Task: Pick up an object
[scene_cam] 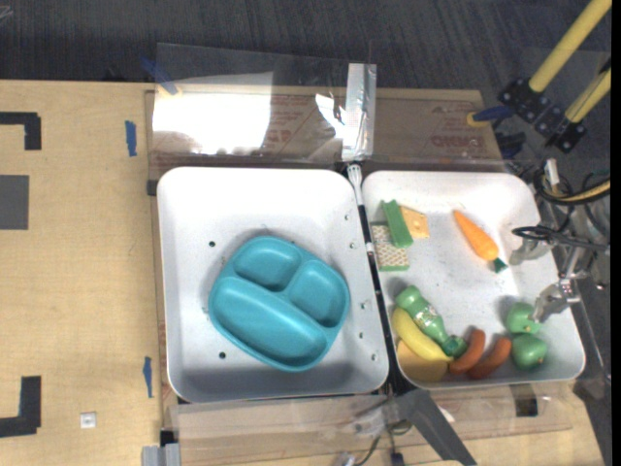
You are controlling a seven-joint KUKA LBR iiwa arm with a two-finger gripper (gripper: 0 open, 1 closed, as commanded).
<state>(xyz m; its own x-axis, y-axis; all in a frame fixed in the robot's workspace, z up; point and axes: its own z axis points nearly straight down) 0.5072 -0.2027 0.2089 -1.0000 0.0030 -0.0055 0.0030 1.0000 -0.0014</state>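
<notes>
The right bin (441,187) holds several toy foods. An orange carrot (476,236) lies at the back, with a green block (396,223) and a yellow wedge (415,223) to its left. Along the front are a green bottle (424,316), a banana (415,339), a red-brown sausage (482,352) and a green pepper (525,335). My gripper (533,280) reaches in over this bin's right rim, just above the pepper and right of the carrot. Its two metal fingers (529,249) stand apart, open, with nothing between them.
The left bin (184,202) carries a teal divided plate (280,300). A patterned sponge (389,255) lies beside the wall between the bins. Clear plastic sheeting (252,115) stands behind the bins. Yellow poles and cables (568,42) crowd the far right.
</notes>
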